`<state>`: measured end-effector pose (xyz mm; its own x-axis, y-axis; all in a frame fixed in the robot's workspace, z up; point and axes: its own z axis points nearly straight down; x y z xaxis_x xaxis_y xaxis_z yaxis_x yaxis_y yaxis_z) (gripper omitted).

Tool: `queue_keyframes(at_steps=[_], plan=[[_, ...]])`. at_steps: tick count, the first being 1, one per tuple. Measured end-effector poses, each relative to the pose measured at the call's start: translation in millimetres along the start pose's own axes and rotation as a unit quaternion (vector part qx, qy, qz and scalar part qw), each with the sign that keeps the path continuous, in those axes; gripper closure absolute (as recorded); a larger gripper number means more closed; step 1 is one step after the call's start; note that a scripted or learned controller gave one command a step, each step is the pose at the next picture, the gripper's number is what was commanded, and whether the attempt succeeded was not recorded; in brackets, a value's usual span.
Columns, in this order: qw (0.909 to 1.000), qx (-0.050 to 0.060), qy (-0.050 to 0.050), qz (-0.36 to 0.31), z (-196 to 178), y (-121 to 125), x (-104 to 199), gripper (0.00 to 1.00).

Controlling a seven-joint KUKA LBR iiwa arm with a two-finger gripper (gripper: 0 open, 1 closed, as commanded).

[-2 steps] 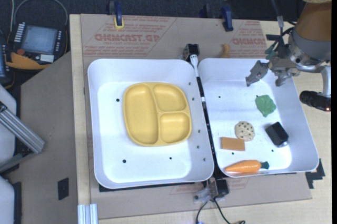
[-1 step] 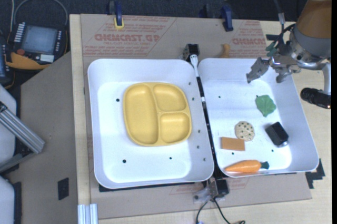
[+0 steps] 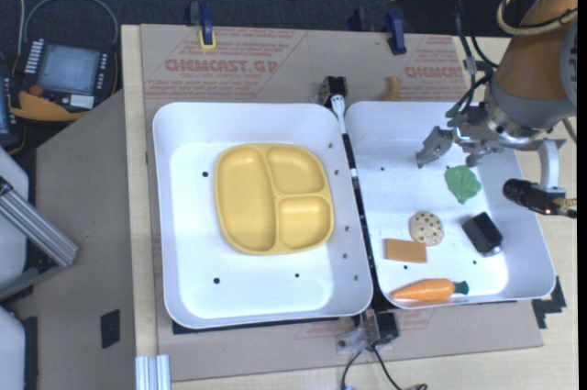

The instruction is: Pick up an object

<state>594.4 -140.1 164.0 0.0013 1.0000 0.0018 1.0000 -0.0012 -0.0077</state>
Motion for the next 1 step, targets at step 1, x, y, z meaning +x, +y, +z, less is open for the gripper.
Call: queue_keyframes(at_steps=[1], plan=[[1.0000, -0.001, 0.000, -0.001, 43.0, 0.6, 2.8, 0.00]])
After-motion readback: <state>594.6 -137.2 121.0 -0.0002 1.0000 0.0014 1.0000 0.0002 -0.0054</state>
